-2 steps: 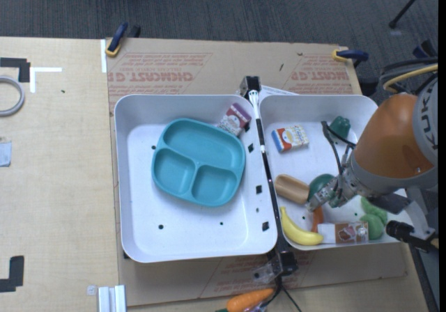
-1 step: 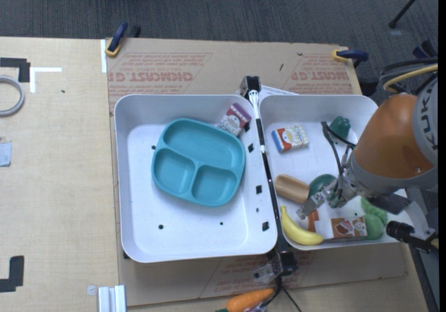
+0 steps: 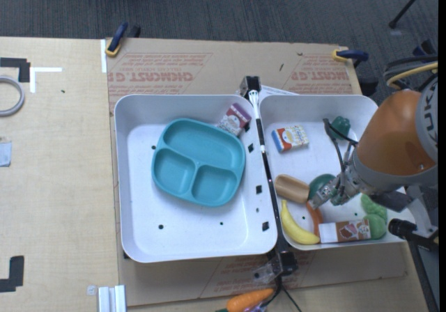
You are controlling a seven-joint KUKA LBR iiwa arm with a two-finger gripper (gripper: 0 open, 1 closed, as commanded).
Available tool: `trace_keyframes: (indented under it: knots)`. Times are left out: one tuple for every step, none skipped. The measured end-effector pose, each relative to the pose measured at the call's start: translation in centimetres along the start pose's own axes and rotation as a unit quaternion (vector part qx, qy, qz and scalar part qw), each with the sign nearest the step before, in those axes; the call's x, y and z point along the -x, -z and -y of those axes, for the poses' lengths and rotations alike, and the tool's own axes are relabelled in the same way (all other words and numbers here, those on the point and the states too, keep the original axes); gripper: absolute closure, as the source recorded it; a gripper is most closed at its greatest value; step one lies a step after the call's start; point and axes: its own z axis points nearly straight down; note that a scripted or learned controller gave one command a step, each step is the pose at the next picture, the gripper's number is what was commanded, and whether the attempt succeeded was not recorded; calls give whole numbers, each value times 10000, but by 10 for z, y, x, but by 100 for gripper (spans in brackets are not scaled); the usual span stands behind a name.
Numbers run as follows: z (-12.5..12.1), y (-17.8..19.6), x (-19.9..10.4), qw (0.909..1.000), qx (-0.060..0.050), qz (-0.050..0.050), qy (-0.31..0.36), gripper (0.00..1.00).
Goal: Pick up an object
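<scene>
My gripper [image 3: 326,193] is low in the right bin [image 3: 315,104], reaching in from the right below the orange wrist band [image 3: 398,138]. It sits right against a dark green round object [image 3: 320,184], which it partly hides. Just to its left lies a brown bread roll [image 3: 293,189]. A yellow banana [image 3: 295,225] lies near the bin's front edge, beside a thin orange stick [image 3: 315,218] and a small white and red box [image 3: 346,230]. A light green soft item [image 3: 374,212] lies under the arm. At the back are a small white carton [image 3: 289,138] and a dark green piece [image 3: 340,125].
The left bin [image 3: 132,185] bears a teal divided plate [image 3: 198,161] and a small wrapped packet [image 3: 234,119] at its back right corner. A ridge with black clips [image 3: 259,157] separates the bins. An orange carrot-like toy [image 3: 249,299] lies on the bench in front.
</scene>
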Motion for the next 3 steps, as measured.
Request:
trace_keyframes:
  knots:
    - [0, 0, 0, 10000, 0, 1, 1, 0]
    - [-1, 10, 1, 10000, 9, 7, -10, 100]
    - [-1, 10, 1, 10000, 8, 5, -13, 0]
